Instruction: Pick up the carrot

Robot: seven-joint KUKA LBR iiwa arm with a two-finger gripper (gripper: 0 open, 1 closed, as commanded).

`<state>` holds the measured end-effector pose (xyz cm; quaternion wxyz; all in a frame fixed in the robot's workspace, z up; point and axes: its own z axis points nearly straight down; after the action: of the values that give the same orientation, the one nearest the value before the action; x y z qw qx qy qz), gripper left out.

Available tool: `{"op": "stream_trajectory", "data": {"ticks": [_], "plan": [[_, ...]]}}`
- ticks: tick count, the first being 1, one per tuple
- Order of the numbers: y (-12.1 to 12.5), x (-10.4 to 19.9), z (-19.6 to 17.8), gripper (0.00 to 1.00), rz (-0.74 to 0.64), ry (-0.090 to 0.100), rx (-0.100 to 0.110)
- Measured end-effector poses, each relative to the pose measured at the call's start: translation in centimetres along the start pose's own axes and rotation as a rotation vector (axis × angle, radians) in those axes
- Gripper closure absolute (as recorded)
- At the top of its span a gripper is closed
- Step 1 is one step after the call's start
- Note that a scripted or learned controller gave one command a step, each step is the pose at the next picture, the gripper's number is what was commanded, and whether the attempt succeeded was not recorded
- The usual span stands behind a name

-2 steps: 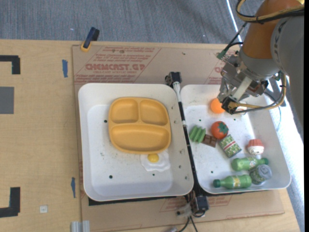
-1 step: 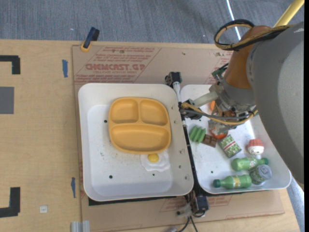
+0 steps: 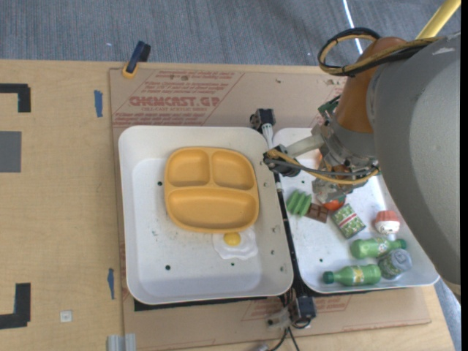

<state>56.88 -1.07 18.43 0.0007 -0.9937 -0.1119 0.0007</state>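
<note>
My gripper hangs low over the upper middle of the right bin, with the orange-banded wrist and looped cables above it. Just under it a small orange-red piece peeks out; it looks like the carrot, and most of it is hidden by the gripper. I cannot tell whether the gripper touches it.
Around the gripper lie a green ridged piece, a brown block, a green-and-white box, a red-and-white toy and two green bottles. The left bin holds a yellow divided plate and a fried egg.
</note>
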Motion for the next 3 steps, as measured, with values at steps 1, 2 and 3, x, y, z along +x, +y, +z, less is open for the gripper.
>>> {"op": "stream_trajectory", "data": {"ticks": [1, 2, 3], "plan": [[0.8, -5.4, -4.0, 1.0, -0.049, -0.003, 0.002], [7.0, 2.3, -4.9, 1.0, 0.023, 0.001, -0.001], [-0.1, -1.6, 0.1, 1.0, 0.021, -0.003, 0.002]]}}
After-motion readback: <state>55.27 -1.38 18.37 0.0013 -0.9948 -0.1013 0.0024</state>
